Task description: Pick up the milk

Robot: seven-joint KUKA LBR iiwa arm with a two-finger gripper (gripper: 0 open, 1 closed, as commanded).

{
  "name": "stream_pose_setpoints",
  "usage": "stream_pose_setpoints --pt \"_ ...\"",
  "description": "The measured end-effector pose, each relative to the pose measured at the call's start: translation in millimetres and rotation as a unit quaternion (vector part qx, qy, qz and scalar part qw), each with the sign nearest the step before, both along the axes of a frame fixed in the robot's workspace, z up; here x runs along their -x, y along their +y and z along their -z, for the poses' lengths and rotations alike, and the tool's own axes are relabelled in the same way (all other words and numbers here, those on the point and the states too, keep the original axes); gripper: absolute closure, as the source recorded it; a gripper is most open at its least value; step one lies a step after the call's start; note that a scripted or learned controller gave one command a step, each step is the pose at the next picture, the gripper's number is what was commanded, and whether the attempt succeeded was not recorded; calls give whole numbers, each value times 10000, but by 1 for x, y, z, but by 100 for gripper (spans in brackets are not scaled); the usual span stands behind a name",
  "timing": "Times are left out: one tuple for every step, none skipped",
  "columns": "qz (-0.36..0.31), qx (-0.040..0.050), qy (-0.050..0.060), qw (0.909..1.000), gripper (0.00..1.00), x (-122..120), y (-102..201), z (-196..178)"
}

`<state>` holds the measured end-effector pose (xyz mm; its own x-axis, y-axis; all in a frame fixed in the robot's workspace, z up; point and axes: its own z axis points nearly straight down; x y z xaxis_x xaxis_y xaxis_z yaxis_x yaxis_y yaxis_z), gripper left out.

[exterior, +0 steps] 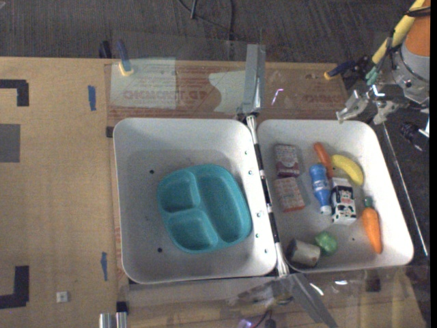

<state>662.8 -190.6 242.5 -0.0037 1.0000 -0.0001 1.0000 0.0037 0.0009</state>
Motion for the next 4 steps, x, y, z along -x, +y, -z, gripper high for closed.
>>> stream_pose_setpoints --pt "-440 3 -4 9990 0 75 -13 63" --pt "-428 0 1 9991 0 139 15 109" --pt "-1028 24 -41 9947 0 122 22 153" --pt "-1429 21 -40 9897 0 102 -4 154"
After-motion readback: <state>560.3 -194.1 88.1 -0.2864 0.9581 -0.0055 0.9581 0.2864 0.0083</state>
